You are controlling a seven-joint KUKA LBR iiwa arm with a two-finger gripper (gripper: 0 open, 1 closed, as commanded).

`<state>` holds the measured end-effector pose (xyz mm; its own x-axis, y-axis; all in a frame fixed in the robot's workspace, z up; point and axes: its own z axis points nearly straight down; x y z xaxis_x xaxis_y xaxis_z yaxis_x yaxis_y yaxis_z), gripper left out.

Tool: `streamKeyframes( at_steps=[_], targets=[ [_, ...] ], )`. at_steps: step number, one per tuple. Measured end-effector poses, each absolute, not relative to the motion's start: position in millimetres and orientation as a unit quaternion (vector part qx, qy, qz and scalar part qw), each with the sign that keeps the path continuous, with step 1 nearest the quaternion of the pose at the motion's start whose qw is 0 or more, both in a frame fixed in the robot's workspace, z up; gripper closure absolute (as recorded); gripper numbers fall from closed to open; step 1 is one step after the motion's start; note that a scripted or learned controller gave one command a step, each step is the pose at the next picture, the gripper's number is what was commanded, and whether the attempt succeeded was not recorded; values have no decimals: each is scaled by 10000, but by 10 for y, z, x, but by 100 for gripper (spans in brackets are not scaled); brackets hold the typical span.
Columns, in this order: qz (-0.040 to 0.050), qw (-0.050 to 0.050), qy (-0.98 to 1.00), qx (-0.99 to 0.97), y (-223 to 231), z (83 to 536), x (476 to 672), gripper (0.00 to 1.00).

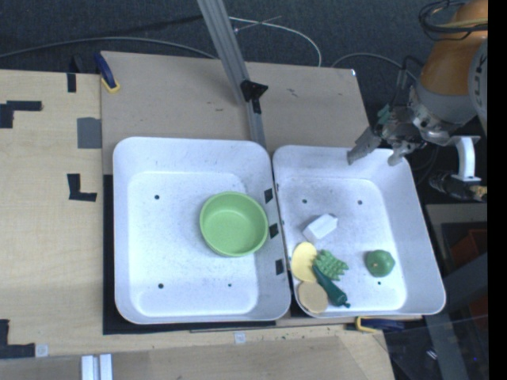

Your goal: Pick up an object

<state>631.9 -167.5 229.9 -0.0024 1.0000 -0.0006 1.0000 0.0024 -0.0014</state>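
Gripper [372,155] hangs over the right bin's [396,182] far rim, fingers spread, nothing between them. Below lies open floor; the white block [320,227], green ball [379,262] and toy carrot [330,279] crowd the near side. Arm [453,70] angles in from the right.

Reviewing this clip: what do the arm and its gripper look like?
The arm is a rounded grey body with a broad orange band above the wrist, and dark cables loop beside it. Its two-finger gripper is grey metal with two slim, pale fingers, and a small teal-green part shows at its base.
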Motion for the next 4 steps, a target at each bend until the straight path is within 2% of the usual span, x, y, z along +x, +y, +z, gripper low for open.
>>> streamKeyframes(
  at_steps=[1,2,4],
  targets=[
    [10,2,-7079,-7063,-1676,2299,6319,0],
    [28,30,-7077,-7065,-1671,1650,6292,0],
    [14,5,-7080,-7063,-1690,867,6313,0]
  ],
)
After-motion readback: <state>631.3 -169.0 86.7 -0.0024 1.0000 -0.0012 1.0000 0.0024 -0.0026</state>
